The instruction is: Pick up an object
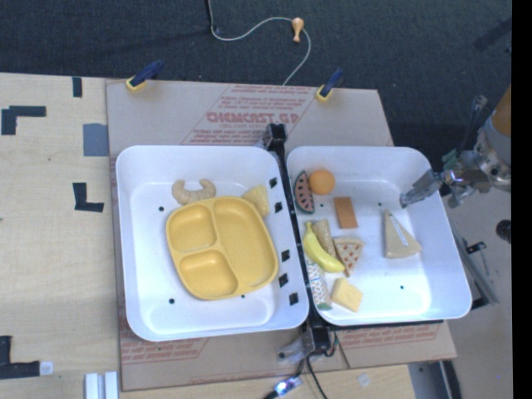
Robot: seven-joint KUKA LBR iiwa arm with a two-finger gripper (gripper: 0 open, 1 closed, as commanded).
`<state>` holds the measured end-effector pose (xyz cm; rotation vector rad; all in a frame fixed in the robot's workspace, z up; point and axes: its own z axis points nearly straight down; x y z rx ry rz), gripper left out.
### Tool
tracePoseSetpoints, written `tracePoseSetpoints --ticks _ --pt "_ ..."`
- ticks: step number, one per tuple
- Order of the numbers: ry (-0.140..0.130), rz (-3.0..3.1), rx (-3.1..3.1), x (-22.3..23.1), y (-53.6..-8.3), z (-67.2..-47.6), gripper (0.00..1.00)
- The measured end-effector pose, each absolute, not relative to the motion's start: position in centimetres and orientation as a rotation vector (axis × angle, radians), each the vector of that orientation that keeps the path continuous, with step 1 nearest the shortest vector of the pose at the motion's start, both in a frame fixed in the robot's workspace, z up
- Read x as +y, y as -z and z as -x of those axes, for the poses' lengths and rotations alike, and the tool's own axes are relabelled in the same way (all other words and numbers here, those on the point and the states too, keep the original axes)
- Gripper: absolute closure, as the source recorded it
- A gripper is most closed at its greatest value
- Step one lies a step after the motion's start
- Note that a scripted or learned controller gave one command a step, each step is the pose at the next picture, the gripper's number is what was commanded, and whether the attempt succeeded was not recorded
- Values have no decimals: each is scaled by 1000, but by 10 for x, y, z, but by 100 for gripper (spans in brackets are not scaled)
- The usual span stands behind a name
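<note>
Over the right white bin's (432, 293) edge the grey two-finger gripper (413, 195) hovers (can't tell its state), probably needs dropping onto the pale sandwich wedge (399, 238)

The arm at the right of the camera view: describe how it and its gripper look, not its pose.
The arm enters at the frame's right edge, showing a patch of orange banding above a grey metallic wrist. The gripper is grey and dark, built of blocky metal parts, tapering to slim dark fingers over the right bin. Finer markings or cables are too small to tell.
</note>
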<state>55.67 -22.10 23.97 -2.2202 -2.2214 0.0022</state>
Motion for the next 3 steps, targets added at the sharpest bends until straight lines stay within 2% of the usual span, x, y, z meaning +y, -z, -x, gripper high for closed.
tracePoseSetpoints --ticks 1,2,3 --pt "-6 2217 -2220 -219 -196 -552 0" --pt "-7 2216 -2218 -217 -133 -545 0" --pt "-3 2226 -2230 -218 -85 -547 0"
